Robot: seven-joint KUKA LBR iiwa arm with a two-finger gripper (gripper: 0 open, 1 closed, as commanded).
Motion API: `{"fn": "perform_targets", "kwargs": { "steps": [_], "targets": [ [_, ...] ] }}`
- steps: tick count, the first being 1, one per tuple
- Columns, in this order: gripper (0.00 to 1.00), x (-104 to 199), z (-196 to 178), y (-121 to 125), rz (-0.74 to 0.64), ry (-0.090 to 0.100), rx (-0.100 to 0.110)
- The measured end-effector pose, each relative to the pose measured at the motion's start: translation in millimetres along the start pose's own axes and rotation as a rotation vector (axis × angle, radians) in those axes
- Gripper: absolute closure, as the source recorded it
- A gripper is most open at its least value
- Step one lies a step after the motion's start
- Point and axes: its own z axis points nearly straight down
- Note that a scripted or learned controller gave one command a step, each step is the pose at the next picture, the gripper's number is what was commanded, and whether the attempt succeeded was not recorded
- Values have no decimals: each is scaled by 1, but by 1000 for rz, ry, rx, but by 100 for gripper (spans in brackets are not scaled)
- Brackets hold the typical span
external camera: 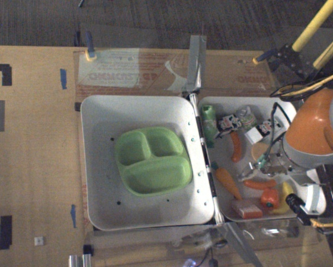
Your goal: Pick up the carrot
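The carrot (228,184) is an orange tapered piece lying slantwise on the floor of the right bin (222,107), near its left wall. My gripper (258,168) hangs over the middle of that bin, to the right of the carrot and a little farther back, apart from it. It sits just above a short orange-red piece (260,184). The grey arm with its orange band (314,128) covers the bin's right side.
Around the carrot lie a green bottle (208,124), a black-and-white toy (228,122), a red-orange stick (236,147), a pink box (247,209), a red pepper (270,198) and a yellow piece (287,191). The left bin (94,149) holds a green divided plate (152,161).
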Motion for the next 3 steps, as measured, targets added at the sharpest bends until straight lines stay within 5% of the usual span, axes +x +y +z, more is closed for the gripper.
{"fn": "perform_targets", "kwargs": {
  "steps": [1, 2, 3],
  "targets": [
    [0, -16, 1, 72, 88, -2, -1],
    [0, 41, -1, 28, -56, -4, -4],
    [100, 40, -11, 29, -53, -5, -7]
  ]
}}
